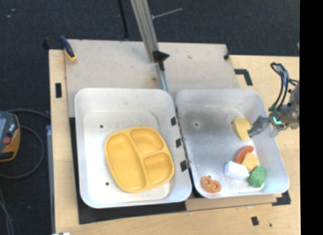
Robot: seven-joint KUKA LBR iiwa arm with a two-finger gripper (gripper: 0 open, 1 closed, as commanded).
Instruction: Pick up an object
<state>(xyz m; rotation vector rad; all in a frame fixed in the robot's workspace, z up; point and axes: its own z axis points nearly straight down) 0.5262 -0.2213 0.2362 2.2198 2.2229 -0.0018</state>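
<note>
The arm's end effector (258,126) reaches in low from the right edge, angled leftward.

**Colours in the two bins**

Left bin (91,107) white, holding a yellow divided plate (139,158); right bin (212,102) white with a grey smudge; in it a yellow piece (241,128), red-orange piece (245,152), white block (235,170), green lump (257,176), orange pretzel (210,184); bench (65,198) pale tan.
</note>
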